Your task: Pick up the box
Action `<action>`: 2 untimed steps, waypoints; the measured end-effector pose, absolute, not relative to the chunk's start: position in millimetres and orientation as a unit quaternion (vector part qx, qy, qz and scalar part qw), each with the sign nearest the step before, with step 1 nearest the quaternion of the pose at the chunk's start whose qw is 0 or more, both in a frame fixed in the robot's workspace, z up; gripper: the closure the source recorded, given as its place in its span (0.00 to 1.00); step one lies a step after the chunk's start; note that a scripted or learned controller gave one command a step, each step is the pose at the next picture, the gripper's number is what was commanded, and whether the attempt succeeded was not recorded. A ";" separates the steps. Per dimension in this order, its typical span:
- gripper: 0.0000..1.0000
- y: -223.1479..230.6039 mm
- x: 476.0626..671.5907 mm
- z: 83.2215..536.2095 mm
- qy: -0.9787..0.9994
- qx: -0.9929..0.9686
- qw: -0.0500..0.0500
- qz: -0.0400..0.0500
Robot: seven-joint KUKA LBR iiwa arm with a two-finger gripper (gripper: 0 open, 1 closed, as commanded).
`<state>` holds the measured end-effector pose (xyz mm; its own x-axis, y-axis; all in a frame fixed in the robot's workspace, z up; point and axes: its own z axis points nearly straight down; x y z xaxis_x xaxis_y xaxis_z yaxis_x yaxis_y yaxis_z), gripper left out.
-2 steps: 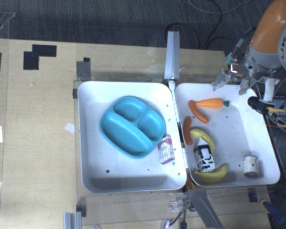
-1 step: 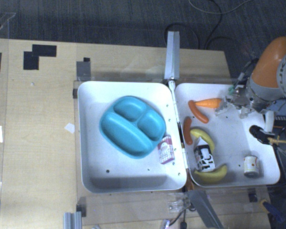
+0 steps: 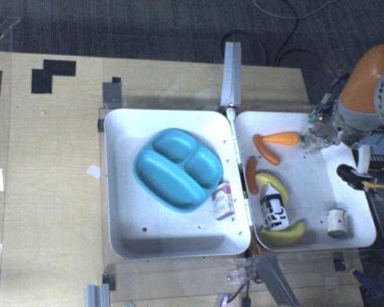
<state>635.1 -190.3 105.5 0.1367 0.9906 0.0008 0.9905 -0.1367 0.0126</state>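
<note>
A small pink-and-white box (image 3: 223, 201) lies in the left bin (image 3: 125, 235), against the lower right edge of a blue divided plate (image 3: 178, 168). A black-and-white carton (image 3: 275, 212) rests in the right bin (image 3: 358, 235) between two bananas. My gripper (image 3: 313, 137) hangs over the upper right part of the right bin, just right of a carrot (image 3: 283, 138). It is far from both the box and the carton, and I see nothing held in it.
The right bin also holds two reddish sausages (image 3: 266, 149) (image 3: 251, 172), a banana (image 3: 272, 183), another banana (image 3: 284, 233) and a small white can (image 3: 336, 222). A metal post (image 3: 231, 75) stands behind the divider between the bins. The grey and orange arm (image 3: 370, 88) fills the right side.
</note>
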 end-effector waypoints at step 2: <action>1.00 -107.2 670.1 276.1 0.509 0.861 0.002 0.003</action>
<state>670.1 -107.2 276.1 0.4824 0.8760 0.0029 0.8759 -0.4824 0.0056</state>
